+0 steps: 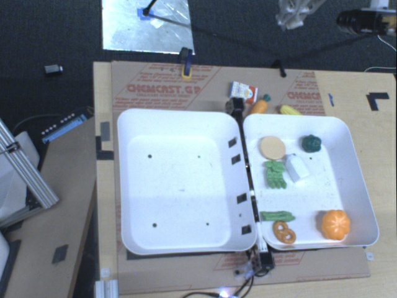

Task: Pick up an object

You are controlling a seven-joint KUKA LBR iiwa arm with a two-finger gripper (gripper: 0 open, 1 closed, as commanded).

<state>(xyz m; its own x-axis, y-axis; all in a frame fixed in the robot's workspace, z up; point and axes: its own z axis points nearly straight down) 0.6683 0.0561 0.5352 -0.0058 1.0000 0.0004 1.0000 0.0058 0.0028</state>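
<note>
Poised high at the top of the view, the gripper (296, 11), blurred and pale, well beyond the far rim of the right bin (356, 166). No telling how it is set; nothing seen in its hold.

All candidates inside that right bin, none in the left bin (177, 185). Taking the orange (335, 224) as landmark, at the near right corner:
- pretzel (284, 232) to its left, near the front rim
- green bean (277, 216) just above the pretzel, long axis running left to right
- white block (297, 168) up and left of the orange, mid-bin, tilted on a diagonal
- leafy green piece (275, 174) touching or just beside the block, on its left, long axis running away from the front rim
- tan disc (272, 148) farther up, just beyond the leafy piece
- dark green lump (311, 143) straight up from the orange toward the far rim, well apart from it

Outside the bin, past its far rim: a carrot (259, 107), a yellow piece (289, 110), a small carton (242, 91).

Key relation: every object lies toward the viewer from the gripper and lower. Nearest by the look of it, the dark green lump and tan disc, almost directly below its line; farthest, the orange. Likely need: a long descent. Orange standing well clear of neighbours, so probably the cleanest target, though round and apt to roll.
</note>
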